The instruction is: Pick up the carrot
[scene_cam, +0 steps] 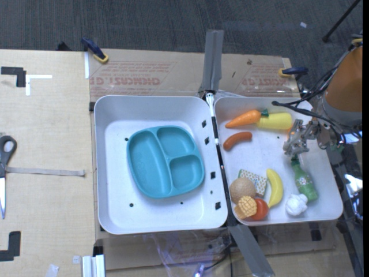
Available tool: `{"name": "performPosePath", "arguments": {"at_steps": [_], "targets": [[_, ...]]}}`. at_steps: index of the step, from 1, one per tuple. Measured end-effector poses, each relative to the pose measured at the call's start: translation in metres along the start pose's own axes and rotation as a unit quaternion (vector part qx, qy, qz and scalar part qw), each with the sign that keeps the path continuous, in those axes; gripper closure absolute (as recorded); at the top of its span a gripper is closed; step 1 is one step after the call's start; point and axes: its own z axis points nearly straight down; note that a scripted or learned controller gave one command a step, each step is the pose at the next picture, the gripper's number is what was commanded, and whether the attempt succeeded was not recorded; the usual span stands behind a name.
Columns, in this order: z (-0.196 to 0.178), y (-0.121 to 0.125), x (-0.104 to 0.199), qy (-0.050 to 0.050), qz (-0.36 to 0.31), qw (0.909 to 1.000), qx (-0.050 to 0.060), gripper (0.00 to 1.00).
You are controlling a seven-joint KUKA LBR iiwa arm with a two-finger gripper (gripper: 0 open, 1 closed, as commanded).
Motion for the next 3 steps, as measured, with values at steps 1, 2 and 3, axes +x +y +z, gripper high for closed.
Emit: {"name": "performPosePath", "arguments": {"at_steps": [1, 2, 3], "targets": [[0.0, 0.0, 0.0, 0.0, 0.0, 1.0, 0.0, 0.0], [0.026, -0.007, -0.03, 0.015, 0.103, 0.9946, -0.002, 0.0], [0.013, -0.006, -0.035, 0.007, 0.102, 0.9948, 0.0, 1.0]]}}
